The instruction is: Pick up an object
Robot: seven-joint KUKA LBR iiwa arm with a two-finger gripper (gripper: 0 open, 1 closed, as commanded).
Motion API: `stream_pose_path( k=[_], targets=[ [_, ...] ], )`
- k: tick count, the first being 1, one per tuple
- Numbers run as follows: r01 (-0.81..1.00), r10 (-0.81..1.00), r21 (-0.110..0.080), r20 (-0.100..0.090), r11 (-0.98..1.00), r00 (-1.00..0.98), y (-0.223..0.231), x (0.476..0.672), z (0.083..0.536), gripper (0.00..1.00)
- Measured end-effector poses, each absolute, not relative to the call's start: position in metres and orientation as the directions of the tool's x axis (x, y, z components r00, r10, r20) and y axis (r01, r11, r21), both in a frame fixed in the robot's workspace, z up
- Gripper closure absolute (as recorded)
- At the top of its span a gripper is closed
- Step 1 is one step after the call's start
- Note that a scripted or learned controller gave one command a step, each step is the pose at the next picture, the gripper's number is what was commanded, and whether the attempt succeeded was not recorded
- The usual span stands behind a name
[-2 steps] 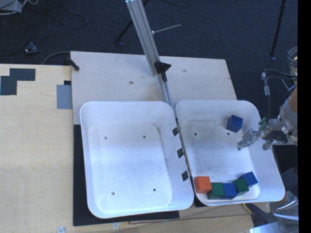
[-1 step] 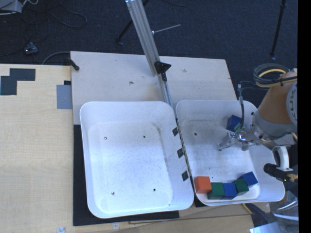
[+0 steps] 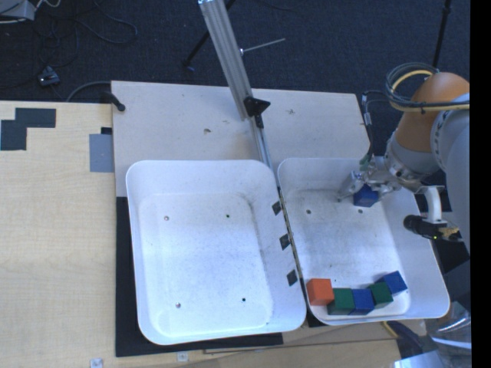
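End effector (image 3: 367, 186) grips a blue block (image 3: 366, 197) above the right bin (image 3: 430, 301).

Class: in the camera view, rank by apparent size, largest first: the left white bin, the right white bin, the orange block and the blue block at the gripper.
1. Left white bin
2. Right white bin, somewhat smaller
3. Orange block and blue block: too alike to rank; the gripper partly hides the blue one.

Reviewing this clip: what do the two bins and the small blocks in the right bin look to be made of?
The left bin and right bin look like moulded white plastic, matte and speckled, with rounded corners and raised rims. The orange block, green block and blue block have flat, evenly coloured faces, so painted wood or hard plastic; the view leaves that open.
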State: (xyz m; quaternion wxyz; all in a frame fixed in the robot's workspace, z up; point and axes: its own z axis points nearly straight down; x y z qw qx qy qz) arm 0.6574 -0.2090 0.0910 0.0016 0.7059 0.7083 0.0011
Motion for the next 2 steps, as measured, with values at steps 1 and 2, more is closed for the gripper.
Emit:
stream_pose_path(
  k=[1,2],
  targets=[
    [1.0,1.0,-0.004,-0.001,0.01,-0.01,-0.208,0.655,0.1,1.0],
    [1.0,1.0,-0.021,0.006,0.006,-0.006,-0.209,0.667,0.094,1.0]
  ],
)
